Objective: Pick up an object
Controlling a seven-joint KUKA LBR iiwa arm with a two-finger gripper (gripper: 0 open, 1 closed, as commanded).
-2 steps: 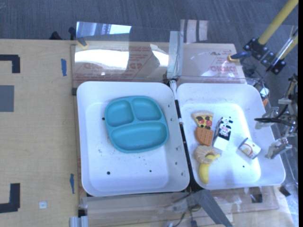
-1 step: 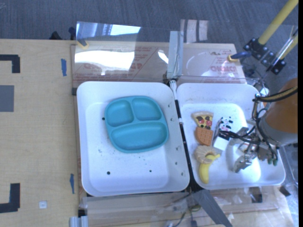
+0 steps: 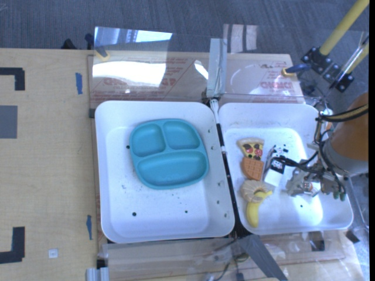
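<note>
camera view:
worktop: light wood; two white bins are carried side by side.
right bin: taken as landmark; all toys are seen inside it.
left bin: touching the right bin's left wall; a blue divided plate is held in it, three compartments, flat.
pizza slice toy: upper left part of the right bin, near its left wall.
waffle toy: just below the pizza slice, touching it.
banana toy: lower left part of the right bin, near its front wall; a tan piece lies just above it, kind cannot be told.
white-and-black item: middle of the right bin, just right of the waffle toy; blurred, kind cannot be told.
arm: reached in over the right bin's right wall; orange band seen.
gripper: low over the right bin's right-middle floor, right of the white-and-black item; opening cannot be told, tangled in cables and blur; no toy is seen held.
</note>
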